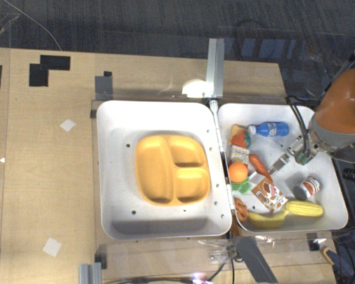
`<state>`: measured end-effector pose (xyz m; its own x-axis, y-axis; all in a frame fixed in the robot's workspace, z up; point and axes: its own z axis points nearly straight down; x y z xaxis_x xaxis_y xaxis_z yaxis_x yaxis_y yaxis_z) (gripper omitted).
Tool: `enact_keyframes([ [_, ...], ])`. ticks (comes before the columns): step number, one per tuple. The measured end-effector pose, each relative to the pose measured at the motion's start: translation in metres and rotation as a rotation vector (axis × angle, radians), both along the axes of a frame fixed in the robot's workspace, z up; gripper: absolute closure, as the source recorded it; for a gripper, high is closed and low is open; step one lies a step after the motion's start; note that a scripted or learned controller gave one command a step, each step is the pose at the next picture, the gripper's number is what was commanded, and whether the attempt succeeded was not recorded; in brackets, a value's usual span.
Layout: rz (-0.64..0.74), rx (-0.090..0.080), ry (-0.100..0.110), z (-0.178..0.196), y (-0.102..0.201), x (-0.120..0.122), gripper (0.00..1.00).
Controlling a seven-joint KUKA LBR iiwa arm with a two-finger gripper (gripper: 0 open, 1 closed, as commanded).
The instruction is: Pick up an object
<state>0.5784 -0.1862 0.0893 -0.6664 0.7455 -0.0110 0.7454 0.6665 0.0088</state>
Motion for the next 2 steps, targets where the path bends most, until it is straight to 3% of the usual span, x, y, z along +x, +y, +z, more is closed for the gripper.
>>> enact_keyframes([
  [1, 0.021, 0.002, 0.026, 0.0, 0.004, 0.046, 0.0],
  [2, -0.321, 0.003, 0.0, 0.001, 0.032, -0.027, 0.0],
])
